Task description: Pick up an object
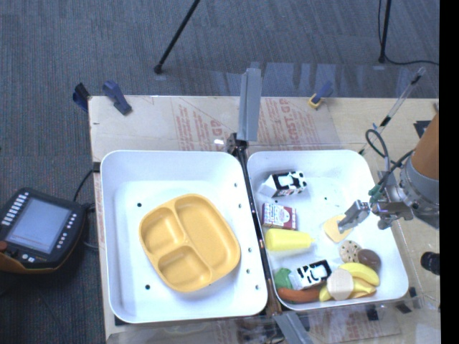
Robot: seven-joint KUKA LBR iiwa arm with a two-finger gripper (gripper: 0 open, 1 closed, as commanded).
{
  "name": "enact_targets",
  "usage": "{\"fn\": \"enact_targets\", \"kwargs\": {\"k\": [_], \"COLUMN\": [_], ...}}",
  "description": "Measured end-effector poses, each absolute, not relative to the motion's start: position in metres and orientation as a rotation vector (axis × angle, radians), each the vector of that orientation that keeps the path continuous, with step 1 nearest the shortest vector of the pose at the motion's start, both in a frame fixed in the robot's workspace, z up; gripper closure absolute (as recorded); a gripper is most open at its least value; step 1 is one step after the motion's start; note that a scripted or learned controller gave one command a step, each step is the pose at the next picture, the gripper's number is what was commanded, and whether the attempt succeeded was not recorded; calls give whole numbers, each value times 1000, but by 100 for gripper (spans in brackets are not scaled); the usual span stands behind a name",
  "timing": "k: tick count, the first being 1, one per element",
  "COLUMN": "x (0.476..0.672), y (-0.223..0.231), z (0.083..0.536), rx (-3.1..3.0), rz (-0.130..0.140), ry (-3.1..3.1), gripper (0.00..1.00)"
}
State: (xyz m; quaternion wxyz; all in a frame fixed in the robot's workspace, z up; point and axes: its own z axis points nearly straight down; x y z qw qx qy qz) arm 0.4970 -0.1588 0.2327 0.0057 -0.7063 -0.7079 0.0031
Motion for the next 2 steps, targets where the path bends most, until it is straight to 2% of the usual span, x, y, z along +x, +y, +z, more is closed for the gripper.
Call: {"fn": "enact_targets", "kwargs": {"k": [1,2], "x": [487,516], "y": [-184,-105], "z": [139,83], "rx": [-1866,-1086], "rz": [5,-2], "ry": [-2510,-2940], "gripper": [0,0]}}
